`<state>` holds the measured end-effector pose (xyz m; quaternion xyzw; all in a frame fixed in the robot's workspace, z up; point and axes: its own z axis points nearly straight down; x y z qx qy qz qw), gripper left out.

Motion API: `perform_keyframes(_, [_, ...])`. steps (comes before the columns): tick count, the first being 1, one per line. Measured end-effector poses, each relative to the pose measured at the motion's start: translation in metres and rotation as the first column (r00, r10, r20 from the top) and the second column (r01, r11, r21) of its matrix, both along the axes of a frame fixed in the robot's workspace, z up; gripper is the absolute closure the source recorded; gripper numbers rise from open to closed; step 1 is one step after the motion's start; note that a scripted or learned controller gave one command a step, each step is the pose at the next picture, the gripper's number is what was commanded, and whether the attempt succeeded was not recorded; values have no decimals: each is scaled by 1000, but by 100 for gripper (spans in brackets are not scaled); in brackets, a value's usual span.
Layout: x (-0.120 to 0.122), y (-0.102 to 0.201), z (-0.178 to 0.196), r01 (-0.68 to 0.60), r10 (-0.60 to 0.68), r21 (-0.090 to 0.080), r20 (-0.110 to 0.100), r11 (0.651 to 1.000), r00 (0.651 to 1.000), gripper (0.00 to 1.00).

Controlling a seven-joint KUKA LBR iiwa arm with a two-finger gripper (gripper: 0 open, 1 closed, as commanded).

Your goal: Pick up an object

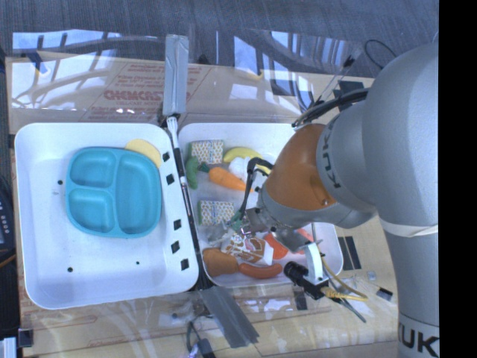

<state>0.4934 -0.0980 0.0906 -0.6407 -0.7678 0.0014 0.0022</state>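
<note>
End effector point(242, 233) low in right bin point(334, 259), over clutter at near end; can't tell if spread or pinching, wrist blocks my view. Nearest targets: brown food piece point(215, 260) + red sausage point(261, 271), just below end effector. Carrot point(226, 177) and checkered block point(216, 212) beyond it. My call: pick one isolated item, descend straight, avoid bin wall. Blue tray point(114, 192) in left bin, well apart, ignore.

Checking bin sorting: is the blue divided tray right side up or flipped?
Right side up. The blue divided tray lies flat in the left bin, its three compartments facing up; they look empty.
</note>
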Motion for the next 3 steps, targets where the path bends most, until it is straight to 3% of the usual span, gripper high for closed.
perform_keyframes(1, [-16,-1,1,-113,113,1,6,994,994,0])
perform_keyframes(2, [95,-9,1,-31,31,0,3,1000,1000,0])
perform_keyframes(3, [95,-8,10,-40,40,-1,-2,999,999,100])
